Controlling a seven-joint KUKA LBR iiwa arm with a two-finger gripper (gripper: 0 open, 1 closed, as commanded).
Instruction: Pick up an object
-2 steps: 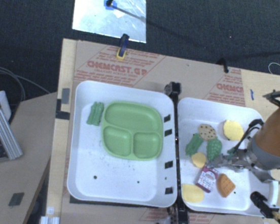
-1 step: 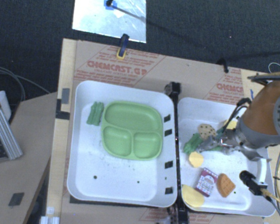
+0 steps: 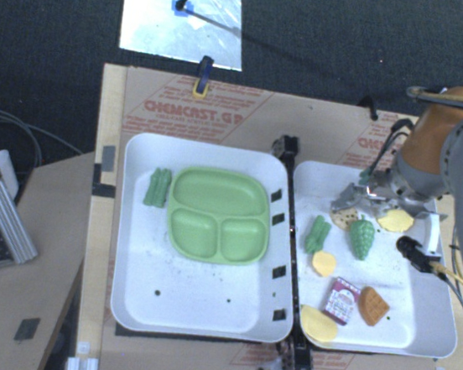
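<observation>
Starting on the left, the left shallow white plastic bin (image 3: 128, 234) has a small green ridged toy vegetable (image 3: 157, 187) lying just beside a pale green three-compartment plastic plate (image 3: 218, 215). Move over to the right white bin (image 3: 432, 333) and it's a pile of toy food: a small green bumpy piece (image 3: 318, 232), a round yellow disc (image 3: 323, 263), a flat yellow oval (image 3: 319, 324) at the front rim, a little pink and white printed box (image 3: 340, 301), an orange-brown waffle-textured wedge (image 3: 374, 306), a green knobbly grape-like cluster (image 3: 361, 238), and a pale yellow chip-shaped piece (image 3: 395, 220) near the back. The metal two-finger gripper (image 3: 358, 198) sits low at the back of that bin, right above the grape cluster, which I'd guess is the target. Honestly can't tell how the tool is set from this angle. The cluster looks like light, stiff moulded plastic, probably a bit slippery; I'd grab across its narrower width, not the tapered tip.
</observation>
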